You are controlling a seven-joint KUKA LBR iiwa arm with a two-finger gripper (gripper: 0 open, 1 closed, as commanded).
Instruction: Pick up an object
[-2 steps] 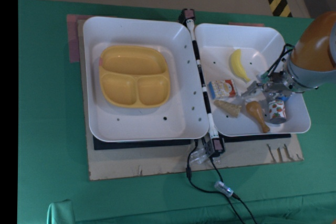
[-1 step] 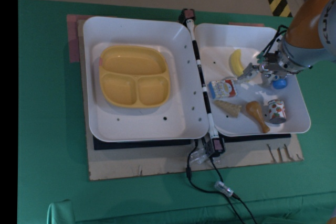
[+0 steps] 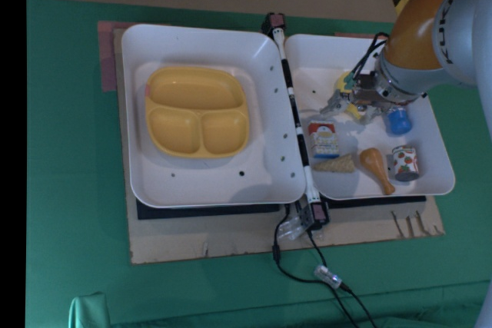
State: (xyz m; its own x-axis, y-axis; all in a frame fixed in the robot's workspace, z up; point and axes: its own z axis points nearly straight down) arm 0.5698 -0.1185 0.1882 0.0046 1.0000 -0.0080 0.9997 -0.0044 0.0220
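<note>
No object is singled out by the task, but the one nearest the pincer (image 3: 344,99) is a yellow toy (image 3: 346,82) in the upper middle of the right bin (image 3: 438,154), partly hidden by the tool, so its shape is hard to read. The pincer hangs over or against this toy with its fingers pointing toward the divider; whether they stand wide or narrow, or have anything between them, I cannot tell, since they blur into the toy and the cabling. Just right of the wrist lies a blue cup-like piece (image 3: 398,120). Further down sit a small red-and-white carton (image 3: 324,139), a waffle cone (image 3: 336,164), a drumstick (image 3: 377,168) and a patterned can (image 3: 405,163), all apart from the tool. The left bin (image 3: 265,165) holds a yellow divided plate (image 3: 197,111). This looks like the approach or closing step; next would come a firm grip on the toy, then a straight lift clear of the bin wall.
</note>
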